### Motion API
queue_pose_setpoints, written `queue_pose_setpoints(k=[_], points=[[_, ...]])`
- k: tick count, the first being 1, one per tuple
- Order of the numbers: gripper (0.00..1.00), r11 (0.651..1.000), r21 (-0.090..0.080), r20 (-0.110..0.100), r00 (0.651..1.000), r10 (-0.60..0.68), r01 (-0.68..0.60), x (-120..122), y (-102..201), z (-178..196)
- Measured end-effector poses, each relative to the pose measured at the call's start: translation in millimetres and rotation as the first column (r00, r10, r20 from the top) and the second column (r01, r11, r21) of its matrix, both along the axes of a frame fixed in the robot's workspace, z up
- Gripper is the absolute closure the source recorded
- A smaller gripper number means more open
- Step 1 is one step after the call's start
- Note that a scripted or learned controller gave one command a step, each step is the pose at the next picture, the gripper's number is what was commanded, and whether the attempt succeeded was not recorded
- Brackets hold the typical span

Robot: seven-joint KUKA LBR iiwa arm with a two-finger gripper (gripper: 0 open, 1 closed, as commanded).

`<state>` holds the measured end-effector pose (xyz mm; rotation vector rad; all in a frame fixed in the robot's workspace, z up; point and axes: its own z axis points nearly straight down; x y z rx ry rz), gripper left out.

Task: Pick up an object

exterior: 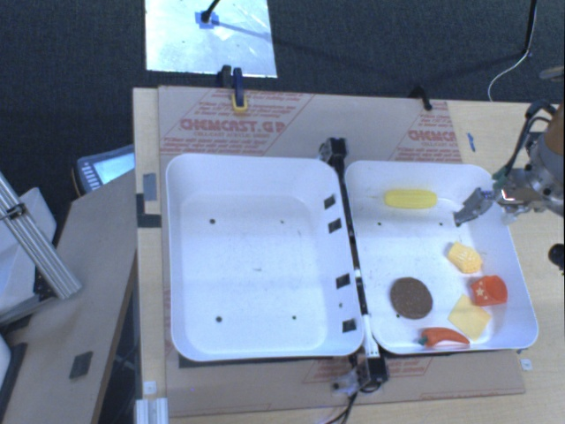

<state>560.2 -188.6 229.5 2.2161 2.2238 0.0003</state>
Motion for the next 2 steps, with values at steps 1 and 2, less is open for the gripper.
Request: queue_pose_setpoints(k=[1, 2], points=[[0.0, 1.0, -0.001, 0.001, 1.0, 0.002, -0.002, 47, -18, -80], [0.0, 1.0, 0.002, -0.009, 1.0, 0.005, -0.005, 90, -17, -148]])
